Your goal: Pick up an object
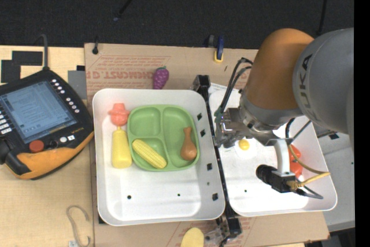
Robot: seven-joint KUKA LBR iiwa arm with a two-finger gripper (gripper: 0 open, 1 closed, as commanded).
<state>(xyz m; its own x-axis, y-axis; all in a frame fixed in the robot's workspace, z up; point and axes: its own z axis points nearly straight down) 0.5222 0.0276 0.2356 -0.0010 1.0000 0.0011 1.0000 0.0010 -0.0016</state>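
A: Landmark is the green divided plate (163,124), sitting in the left bin (150,196). What's on it?
B: Toy corn cob (149,154) in its lower-left section, brown drumstick (188,144) in its right section. Yellow bottle (120,148) just left of the plate, against its rim. A pink-red toy (118,114) sits by the plate's upper-left corner.
A: The arm?
B: Arm (300,78) is over the right bin (248,196), right of the plate. Gripper (228,130) is just right of the plate, close to the wall between the bins. Open or closed: cannot tell.
A: Things to pick there?
B: Small yellow piece (244,144) right of the plate, just beside the gripper. Orange-red piece (296,160) farther right, partly hidden.
A: Outside the bins?
B: Purple grapes (161,77) on cardboard (133,63) above the plate, a yellow toy (192,237) below it, teach pendant (40,118) well left of it
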